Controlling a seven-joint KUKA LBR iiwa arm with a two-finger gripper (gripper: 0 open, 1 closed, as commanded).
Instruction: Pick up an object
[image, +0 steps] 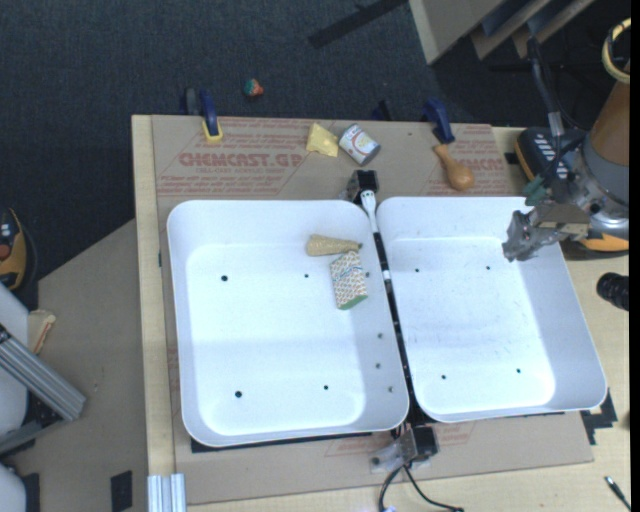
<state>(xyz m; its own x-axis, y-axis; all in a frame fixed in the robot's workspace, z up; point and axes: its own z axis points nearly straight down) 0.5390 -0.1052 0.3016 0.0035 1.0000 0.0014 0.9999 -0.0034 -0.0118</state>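
In the left bin lie two objects near its upper right corner: a tan cone-shaped piece and, just below it, a small packet with a green and white pattern. My gripper hangs over the upper right part of the right bin, far to the right of both objects. Nothing shows between its fingers.
Behind the bins on the cardboard lie a yellow wedge, a small white box and a wooden-handled piece. Blue clamps hold the board's far edge. A black marker-like thing rests between the bins' top corners.
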